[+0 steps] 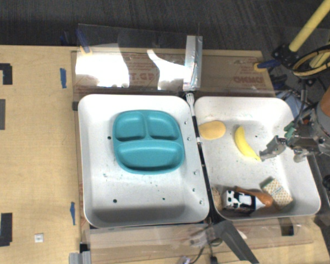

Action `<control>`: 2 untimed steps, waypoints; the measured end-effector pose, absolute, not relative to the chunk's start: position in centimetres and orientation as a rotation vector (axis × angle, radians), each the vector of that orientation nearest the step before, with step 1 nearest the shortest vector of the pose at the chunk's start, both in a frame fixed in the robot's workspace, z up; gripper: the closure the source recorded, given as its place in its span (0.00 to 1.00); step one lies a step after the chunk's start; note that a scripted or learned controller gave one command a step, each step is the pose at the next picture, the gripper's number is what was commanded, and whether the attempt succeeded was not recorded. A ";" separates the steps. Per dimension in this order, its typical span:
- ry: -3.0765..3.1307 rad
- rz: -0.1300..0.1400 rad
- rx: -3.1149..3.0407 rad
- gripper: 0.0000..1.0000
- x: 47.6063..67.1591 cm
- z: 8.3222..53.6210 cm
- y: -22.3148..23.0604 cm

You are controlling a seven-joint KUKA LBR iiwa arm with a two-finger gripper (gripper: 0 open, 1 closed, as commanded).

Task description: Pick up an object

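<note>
The right bin (247, 106) holds a yellow banana (243, 142), an orange-yellow rounded fruit (212, 130), a black-and-white toy (239, 200), a brown stick-shaped piece (259, 196) and a tan checked block (278, 190). My gripper (286, 150) hangs over the bin's right side, just right of the banana's lower end. Its fingers (271, 148) stand open with nothing between them, the left one close to the banana's tip.
The left bin (99, 197) carries a teal divided plate (148, 141). A clear plastic sheet and cardboard (154, 70) lie behind the bins. Cables and a yellow rod (313, 18) sit at the upper right, beside the arm.
</note>
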State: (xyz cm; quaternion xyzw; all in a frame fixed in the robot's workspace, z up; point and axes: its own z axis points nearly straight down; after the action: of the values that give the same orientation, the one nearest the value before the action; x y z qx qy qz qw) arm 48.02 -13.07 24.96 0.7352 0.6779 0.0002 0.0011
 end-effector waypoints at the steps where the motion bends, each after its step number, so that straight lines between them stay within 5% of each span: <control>1: 1.790 -0.006 2.588 0.00 49.6 12.6 -9.2; 2: 2.202 0.004 2.234 0.00 54.7 8.7 -16.1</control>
State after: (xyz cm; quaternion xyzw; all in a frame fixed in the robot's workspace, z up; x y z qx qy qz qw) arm 54.71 -16.06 8.69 0.7121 0.7021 0.0013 0.0024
